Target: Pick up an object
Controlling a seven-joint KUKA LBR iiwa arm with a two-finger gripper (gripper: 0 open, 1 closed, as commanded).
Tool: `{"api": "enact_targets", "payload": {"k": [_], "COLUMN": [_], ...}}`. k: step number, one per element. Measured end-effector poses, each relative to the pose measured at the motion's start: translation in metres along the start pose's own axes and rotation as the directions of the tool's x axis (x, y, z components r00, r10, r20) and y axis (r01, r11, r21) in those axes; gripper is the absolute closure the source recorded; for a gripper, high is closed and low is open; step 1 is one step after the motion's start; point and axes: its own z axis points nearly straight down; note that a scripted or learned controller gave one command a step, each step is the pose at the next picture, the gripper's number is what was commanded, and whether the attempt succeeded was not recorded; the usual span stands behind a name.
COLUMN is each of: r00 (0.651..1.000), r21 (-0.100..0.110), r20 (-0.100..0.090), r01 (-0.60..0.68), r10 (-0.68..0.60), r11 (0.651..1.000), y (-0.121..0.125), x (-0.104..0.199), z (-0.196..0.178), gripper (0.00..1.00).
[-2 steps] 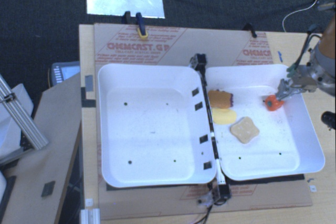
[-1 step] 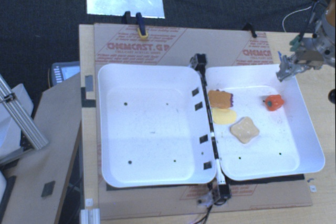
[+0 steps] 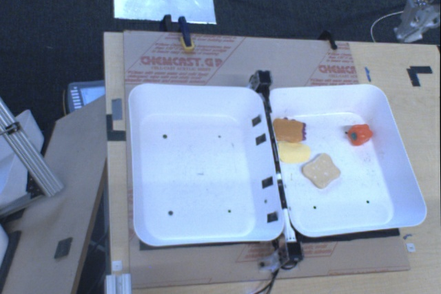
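**Item 1. Right bin** [image 3: 402, 169]: white, shallow. Holds all four loose objs.
- a) Orange-brown block [image 3: 289, 129], purple edge on its right side. Sits close to the divider wall, upper left of the bin.
- b) Flat yellow piece [image 3: 295, 153], just below (a); touching or nearly so, can't tell which.
- c) Tan toast-shaped piece [image 3: 321, 171], lying flat, just right of and below (b).
- d) Red-orange obj [image 3: 357, 134], small and rounded. Stands alone, well apart from a–c, toward the bin's right half.

**Item 2. Left bin** [image 3: 132, 148]: white, same type, touching item 1 along the centre edge.

**Item 3. Worktop** [image 3: 413, 58]: pale wood, printed sheet under both bins.

**Gripper:** open or closed can't be told from this view.

**Approach note (est.):** Arm enters from the right, so the right bin is the nearer one. (d) lies closest to that side w/ free space all round, prob. the easiest pick. (a) is crowded by the wall and (b). No obj has a marked long axis; (c) is roughly square.
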Motion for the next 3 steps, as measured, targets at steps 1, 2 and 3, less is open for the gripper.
{"api": "enact_targets", "payload": {"k": [1, 2, 3], "r00": [1.000, 1.000, 1.000], "r21": [0.019, 0.024, 0.015], "r20": [-0.005, -0.005, -0.005], "r01": [0.005, 0.003, 0.002], "r10": [-0.005, -0.003, -0.001], "r11": [1.000, 1.000, 1.000], "y": [0.039, 0.067, 0.089], "x": [0.084, 0.150, 0.205], "z": [0.013, 0.058, 0.023], "gripper": [1.00, 1.00, 1.00]}}
